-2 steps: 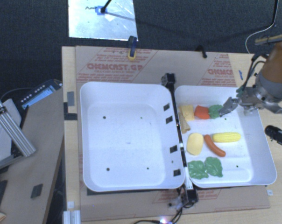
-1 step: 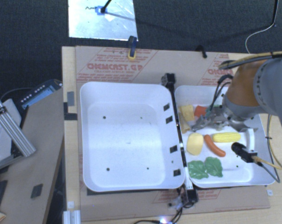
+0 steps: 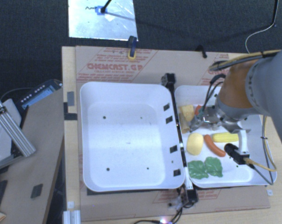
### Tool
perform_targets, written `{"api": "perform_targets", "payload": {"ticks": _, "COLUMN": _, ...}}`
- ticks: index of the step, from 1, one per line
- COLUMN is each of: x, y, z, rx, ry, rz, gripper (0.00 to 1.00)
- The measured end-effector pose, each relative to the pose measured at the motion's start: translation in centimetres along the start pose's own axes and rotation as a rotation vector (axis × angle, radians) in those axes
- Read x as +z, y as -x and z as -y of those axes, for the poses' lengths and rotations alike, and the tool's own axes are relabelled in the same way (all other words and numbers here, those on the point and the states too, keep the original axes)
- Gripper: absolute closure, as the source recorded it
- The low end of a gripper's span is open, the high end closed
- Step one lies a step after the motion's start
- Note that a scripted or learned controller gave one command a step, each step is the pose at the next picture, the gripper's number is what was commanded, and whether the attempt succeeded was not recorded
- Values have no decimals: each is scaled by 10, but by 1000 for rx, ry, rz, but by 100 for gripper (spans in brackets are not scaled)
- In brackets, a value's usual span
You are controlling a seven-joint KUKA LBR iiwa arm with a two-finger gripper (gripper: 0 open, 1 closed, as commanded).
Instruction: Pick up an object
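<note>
Jaws [image 3: 200, 120] low in right bin [image 3: 253, 176], state unclear. Cheese [image 3: 187, 112] just left, potato [image 3: 194, 143] below. Risk: crowded food; jaws could nudge pieces aside, miss grip.

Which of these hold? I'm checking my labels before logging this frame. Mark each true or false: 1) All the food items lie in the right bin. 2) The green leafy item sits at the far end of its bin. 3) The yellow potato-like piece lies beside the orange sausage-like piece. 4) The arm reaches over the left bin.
1) True: the right bin holds them.
2) False: the green leafy item lies at the near end.
3) True: the yellow potato-like piece lies next to the orange sausage-like piece.
4) False: the arm is over the right bin, not the left bin.
</note>
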State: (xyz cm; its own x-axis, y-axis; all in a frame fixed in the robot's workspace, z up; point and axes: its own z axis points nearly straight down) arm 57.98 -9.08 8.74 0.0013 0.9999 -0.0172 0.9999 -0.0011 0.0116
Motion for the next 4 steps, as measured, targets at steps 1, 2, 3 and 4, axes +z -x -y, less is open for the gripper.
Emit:
{"api": "perform_targets", "payload": {"ticks": 1, "x": 3, "y": 46, "z": 70, "rx": 4, "ry": -16, "rz": -15, "gripper": 0}}
{"api": "perform_targets", "payload": {"ticks": 2, "x": -8, "y": 42, "z": 65, "rx": -3, "ry": -6, "rz": -16, "gripper": 100}}
{"api": "perform_targets", "payload": {"ticks": 3, "x": -119, "y": -14, "z": 32, "rx": -12, "ry": 1, "rz": -17, "gripper": 100}}
{"api": "perform_targets", "payload": {"ticks": 4, "x": -98, "y": -74, "z": -96, "rx": -14, "ry": 2, "rz": -18, "gripper": 100}}
